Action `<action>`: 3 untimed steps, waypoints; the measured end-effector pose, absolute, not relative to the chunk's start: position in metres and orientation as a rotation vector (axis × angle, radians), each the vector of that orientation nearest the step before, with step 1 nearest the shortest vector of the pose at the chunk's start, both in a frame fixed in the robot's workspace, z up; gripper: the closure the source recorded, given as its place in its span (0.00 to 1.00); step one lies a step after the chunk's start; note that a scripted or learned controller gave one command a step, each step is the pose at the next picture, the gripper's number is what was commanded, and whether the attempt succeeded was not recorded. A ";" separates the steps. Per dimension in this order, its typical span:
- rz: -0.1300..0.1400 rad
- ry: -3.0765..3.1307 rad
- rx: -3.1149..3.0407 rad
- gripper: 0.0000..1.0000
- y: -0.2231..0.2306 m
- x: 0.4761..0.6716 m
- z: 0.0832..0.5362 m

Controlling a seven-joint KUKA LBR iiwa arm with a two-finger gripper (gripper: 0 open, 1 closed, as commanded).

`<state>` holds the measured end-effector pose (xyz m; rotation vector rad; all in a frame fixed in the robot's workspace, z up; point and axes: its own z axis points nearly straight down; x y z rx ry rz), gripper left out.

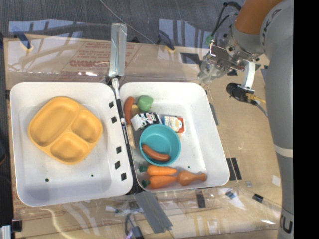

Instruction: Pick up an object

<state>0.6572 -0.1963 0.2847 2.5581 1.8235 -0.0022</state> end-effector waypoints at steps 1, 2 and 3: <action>-0.001 1.771 2.595 1.00 -0.197 0.657 0.300; -0.005 1.713 2.638 1.00 -0.194 0.657 0.294; -0.006 1.729 2.629 1.00 -0.201 0.657 0.287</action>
